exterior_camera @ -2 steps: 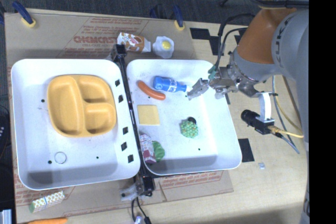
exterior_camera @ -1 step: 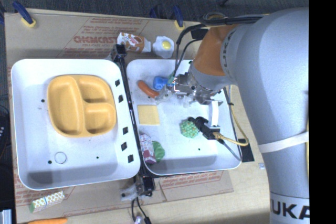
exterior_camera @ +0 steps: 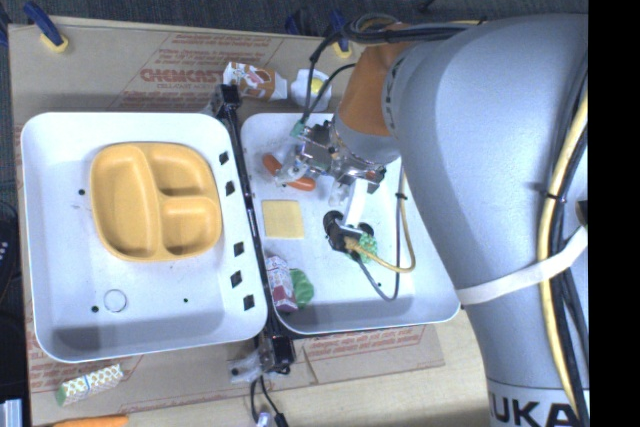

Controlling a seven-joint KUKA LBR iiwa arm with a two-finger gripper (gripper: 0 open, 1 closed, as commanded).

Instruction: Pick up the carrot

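Left bin (exterior_camera: pixel 40 215): 1 yellow divided plate (exterior_camera: pixel 155 198). Right bin (exterior_camera: pixel 330 310): 1 yellow cheese slice (exterior_camera: pixel 282 218), 1 red-green wrapped item (exterior_camera: pixel 286 285).

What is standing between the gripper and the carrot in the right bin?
Nothing visible. The gripper is right at the carrot in the upper left part of the right bin. The yellow cheese slice lies below it, apart, and the red and green packet lies lower, near the divider.
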